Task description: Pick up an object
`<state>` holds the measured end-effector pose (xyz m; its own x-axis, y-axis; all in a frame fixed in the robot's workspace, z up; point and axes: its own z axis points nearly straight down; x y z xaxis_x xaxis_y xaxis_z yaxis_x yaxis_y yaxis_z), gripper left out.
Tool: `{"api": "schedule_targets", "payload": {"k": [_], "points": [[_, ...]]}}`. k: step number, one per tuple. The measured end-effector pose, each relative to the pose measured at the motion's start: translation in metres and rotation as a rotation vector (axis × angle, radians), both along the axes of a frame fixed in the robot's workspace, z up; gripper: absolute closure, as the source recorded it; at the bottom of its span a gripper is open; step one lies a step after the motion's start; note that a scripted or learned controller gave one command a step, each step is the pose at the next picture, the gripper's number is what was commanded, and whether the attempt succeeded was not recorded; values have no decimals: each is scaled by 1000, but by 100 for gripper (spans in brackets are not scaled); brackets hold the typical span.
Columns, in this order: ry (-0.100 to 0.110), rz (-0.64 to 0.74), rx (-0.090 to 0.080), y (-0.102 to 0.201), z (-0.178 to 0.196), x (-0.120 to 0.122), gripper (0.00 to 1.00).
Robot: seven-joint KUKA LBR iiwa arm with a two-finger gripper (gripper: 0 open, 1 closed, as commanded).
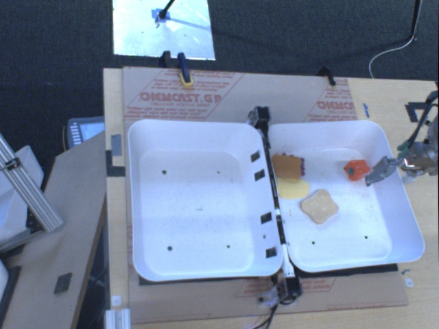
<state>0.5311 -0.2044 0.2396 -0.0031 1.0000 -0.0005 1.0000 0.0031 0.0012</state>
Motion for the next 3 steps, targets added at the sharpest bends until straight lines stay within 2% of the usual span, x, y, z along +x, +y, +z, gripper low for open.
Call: {"api": "schedule_targets", "payload": {"k": [1, 2, 3], "points": [[-21, 4, -8, 4, 206, 39, 0], [-8, 7, -4, 4, 208, 38, 100], [-5, 6, 0, 66, 232, 44, 100]]}}
